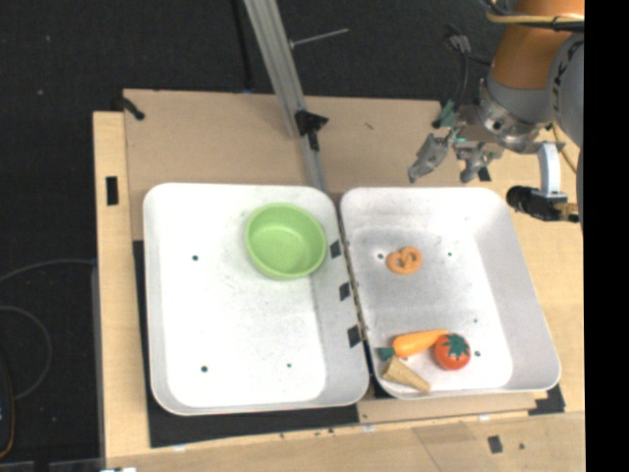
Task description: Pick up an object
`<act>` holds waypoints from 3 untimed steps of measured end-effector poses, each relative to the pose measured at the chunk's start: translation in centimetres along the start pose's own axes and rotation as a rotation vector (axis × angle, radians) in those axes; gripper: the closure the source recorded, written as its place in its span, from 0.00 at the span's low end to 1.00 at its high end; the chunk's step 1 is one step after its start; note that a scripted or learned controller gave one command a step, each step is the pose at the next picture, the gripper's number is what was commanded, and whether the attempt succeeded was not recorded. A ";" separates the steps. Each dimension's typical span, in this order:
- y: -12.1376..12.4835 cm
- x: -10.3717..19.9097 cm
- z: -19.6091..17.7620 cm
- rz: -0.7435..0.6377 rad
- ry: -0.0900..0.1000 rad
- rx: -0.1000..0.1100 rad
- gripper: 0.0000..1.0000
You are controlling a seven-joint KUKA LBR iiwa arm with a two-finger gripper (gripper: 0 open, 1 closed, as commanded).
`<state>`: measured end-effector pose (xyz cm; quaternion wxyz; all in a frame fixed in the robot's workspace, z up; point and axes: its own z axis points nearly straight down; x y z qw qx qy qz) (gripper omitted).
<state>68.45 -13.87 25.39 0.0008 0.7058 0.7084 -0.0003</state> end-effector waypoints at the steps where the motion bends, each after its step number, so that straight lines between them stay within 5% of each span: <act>1: 0.0 -0.1 0.0 0.000 -0.001 0.000 0.00; 3: 0.2 -0.8 8.6 0.004 -0.001 0.003 0.00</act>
